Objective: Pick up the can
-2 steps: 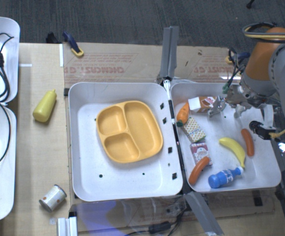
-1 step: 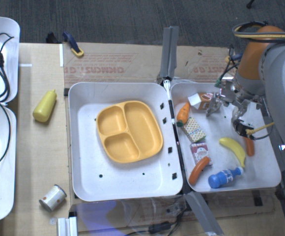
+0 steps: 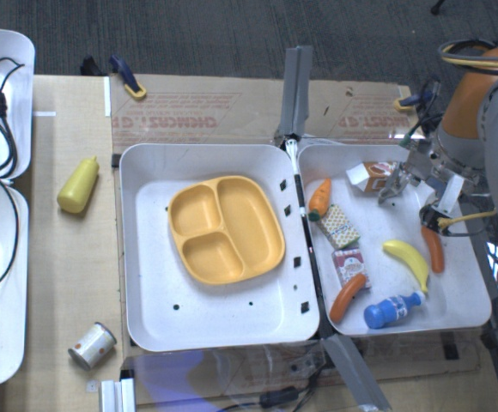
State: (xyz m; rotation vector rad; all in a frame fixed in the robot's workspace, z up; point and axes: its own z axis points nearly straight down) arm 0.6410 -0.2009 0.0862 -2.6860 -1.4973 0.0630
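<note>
The can (image 3: 92,344) is small and silver with a red mark. It lies on its side on the wooden bench, outside the bins, off the near-left corner of the left bin (image 3: 137,256). My gripper (image 3: 393,189) hangs low over the far part of the right bin (image 3: 468,294), right beside a small white and brown carton (image 3: 368,177). The can is far from it, across the whole left bin. Nothing shows as held.
A yellow divided plate (image 3: 226,227) sits in the left bin. The right bin holds a carrot (image 3: 319,197), two packets, a banana (image 3: 408,263), two sausages and a blue bottle (image 3: 392,310). A yellow mustard bottle (image 3: 78,185) lies on the bench at left.
</note>
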